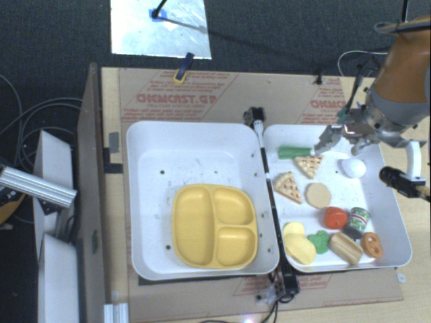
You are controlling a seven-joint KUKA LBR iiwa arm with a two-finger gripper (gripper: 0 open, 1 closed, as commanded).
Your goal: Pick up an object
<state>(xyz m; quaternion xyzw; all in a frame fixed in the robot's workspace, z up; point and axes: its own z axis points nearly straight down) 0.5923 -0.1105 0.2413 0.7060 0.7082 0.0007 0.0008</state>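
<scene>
My gripper (341, 143) hangs open over the far part of the right bin (397, 237), its fingers spread with nothing between them. A white egg (351, 168) lies just below and slightly right of it. A pizza slice (308, 165) and a green piece (293, 152) lie just left of the left finger. A second pizza slice (288, 188), a round cookie (318, 195), a red tomato (335, 217), a small can (359, 218), a yellow fruit (298, 242), a green vegetable (321, 239), a bread roll (345, 247) and a pretzel (371, 245) lie nearer the front.
The left bin (155, 153) holds a yellow divided plate (215, 225). A divider clip (256, 118) sits at the far end of the seam between the bins. Cardboard lies under both bins. Cables run at the far left.
</scene>
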